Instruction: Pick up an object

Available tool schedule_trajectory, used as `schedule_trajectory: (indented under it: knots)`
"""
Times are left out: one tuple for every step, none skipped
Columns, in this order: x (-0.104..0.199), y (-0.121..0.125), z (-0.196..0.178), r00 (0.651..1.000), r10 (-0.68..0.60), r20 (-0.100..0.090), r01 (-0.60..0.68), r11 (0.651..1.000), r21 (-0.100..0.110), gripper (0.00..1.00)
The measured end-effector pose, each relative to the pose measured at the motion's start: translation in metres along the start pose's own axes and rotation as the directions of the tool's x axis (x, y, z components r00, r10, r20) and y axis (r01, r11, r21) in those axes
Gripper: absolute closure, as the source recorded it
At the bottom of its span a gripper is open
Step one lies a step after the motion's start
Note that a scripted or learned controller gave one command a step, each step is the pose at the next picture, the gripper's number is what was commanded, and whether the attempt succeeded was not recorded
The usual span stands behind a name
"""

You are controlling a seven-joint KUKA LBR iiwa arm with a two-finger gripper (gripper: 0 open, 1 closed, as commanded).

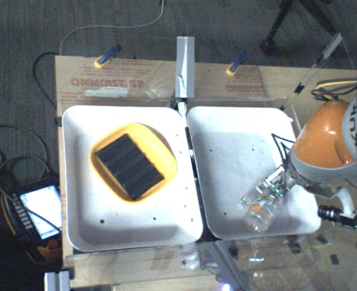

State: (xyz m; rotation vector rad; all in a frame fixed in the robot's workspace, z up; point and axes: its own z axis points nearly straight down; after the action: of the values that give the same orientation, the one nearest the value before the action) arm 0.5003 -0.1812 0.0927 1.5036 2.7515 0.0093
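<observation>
A yellow dish-shaped object with a black ribbed top (133, 161) lies tilted in the middle of the left bin (75, 180). My gripper (258, 208) reaches down into the right bin (226, 138) near its front right corner, far from the yellow object. The gripper's end looks pale and glassy against the white floor, so its outline is blurred. The grey arm with its orange band (325, 135) stands over that bin's right edge. I see nothing held in the gripper.
A metal post (185, 65) rises behind the gap between the bins. Two blue-and-yellow clamps (107, 55) (236, 62) hold the board at the back. A lit screen device (37, 208) and cables lie on the floor to the left.
</observation>
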Motion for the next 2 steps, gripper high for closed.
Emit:
schedule_trajectory:
  knots:
    - [0.000, 0.002, -0.009, 1.000, 0.000, -0.002, 0.000, 1.000, -0.003, 1.00]
    - [-0.019, 0.042, -0.063, 0.794, 0.609, 0.005, -0.609, 0.793, 0.013, 1.00]
